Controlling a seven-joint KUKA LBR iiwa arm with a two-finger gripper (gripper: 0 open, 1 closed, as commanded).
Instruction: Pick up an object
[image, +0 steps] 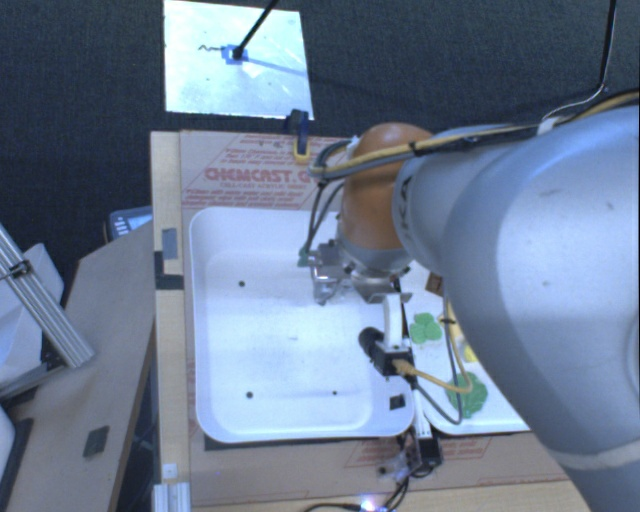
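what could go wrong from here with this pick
1. The gripper sits over the left bin while the green pieces lie in the right bin, so a grasp here may catch nothing.
2. The arm covers much of the right bin, so the camera may miss a slip there.

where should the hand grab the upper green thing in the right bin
Grip the upper green thing across its lumpy middle, coming straight down. It looks low and flat on the right bin floor, close to the left wall, so a sideways approach would likely hit that wall. The arm may hide its right edge.
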